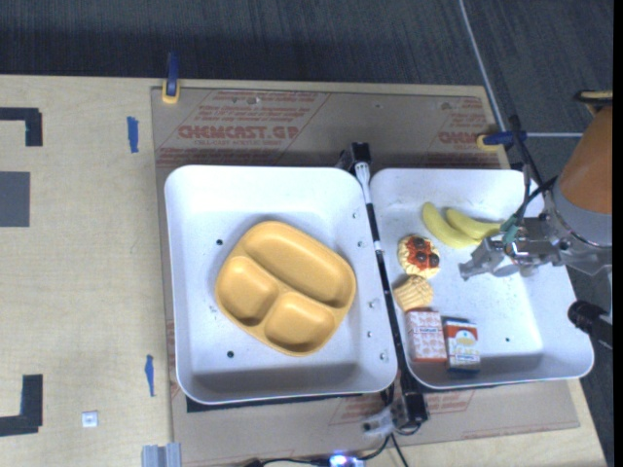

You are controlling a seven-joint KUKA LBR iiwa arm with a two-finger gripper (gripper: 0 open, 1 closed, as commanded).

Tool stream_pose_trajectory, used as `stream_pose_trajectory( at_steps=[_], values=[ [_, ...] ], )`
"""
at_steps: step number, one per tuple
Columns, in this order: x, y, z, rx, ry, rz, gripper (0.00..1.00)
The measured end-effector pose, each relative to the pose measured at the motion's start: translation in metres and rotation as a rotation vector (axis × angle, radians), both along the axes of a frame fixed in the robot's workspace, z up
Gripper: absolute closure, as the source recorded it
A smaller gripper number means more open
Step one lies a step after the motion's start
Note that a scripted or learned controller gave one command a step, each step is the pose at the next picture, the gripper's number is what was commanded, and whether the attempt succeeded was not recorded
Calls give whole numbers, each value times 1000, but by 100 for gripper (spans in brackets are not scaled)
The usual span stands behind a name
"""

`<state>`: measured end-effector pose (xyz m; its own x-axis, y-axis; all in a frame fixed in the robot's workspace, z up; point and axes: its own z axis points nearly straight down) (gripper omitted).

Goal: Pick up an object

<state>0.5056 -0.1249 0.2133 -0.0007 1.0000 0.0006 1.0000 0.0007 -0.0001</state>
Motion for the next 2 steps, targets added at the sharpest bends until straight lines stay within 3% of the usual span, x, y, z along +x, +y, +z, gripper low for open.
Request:
stream_pose_trajectory(
  at_steps=[1, 2],
  values=[
    [-22, 16, -116, -1, -8, -2, 0],
    [-22, 30, -124, -5, -13, -3, 0]
  ],
)
